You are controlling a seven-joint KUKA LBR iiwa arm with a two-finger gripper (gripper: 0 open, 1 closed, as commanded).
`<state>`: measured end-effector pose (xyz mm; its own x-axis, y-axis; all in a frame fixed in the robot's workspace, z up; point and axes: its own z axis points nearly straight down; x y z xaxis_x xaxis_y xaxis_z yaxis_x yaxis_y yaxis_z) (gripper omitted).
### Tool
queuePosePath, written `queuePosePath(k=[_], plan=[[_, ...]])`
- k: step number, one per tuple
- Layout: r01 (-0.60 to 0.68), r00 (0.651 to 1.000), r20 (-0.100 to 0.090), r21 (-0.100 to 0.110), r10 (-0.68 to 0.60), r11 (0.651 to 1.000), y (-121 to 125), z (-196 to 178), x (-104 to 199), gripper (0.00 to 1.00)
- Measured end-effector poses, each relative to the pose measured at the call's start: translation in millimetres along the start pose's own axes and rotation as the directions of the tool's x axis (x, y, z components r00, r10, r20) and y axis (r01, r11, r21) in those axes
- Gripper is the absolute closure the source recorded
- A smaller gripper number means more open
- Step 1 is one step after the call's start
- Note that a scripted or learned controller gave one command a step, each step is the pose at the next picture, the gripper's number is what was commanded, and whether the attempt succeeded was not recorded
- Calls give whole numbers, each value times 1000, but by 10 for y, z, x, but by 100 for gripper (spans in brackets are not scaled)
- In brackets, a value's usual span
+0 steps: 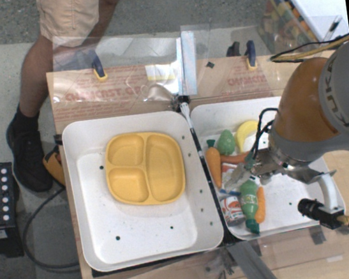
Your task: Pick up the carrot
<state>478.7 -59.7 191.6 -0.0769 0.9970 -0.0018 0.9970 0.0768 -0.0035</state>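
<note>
**A:** Where is the gripper (pixel 246 169) right now?

**B:** Low over the right bin (pixel 289 219), near its middle. The big grey and orange arm (pixel 321 108) comes in from the bin's right side and covers much of it. The metal fingers point toward the bin's left wall, in among the toys.

**A:** Open, or closed on something?

**B:** I cannot tell. The wrist hides the tips, and the clutter around them blurs the rest.

**A:** And the carrot?

**B:** The carrot (pixel 213 165) lies against the right bin's left wall, about halfway along it, long axis parallel to the wall, green top toward the far edge. It sits just beside the gripper, on its left. Whether they touch I cannot say.

**A:** What else is close by?

**B:** A green vegetable (pixel 226 142) just past the carrot toward the far edge, and a yellow item (pixel 247 133) beside that, partly under the arm. Nearer the front edge stands a green bottle (pixel 250 203), with a small orange piece (pixel 261 204) touching its right side and a red and white packet (pixel 233 210) at its left.

**A:** And the other bin?

**B:** The left bin (pixel 105 242) carries a yellow divided plate (pixel 145 168), set toward its far right corner. Behind both bins a person's leg (pixel 37 77) stands at the bench's far left corner.
</note>
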Motion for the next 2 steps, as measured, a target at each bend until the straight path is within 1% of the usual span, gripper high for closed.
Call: queuePosePath(k=[1, 2], plan=[[119, 993, 0, 1, -119, 993, -54, 396, -597, 0], [17, 1000, 14, -21, -16, 1000, 3, 916, -622, 0]])
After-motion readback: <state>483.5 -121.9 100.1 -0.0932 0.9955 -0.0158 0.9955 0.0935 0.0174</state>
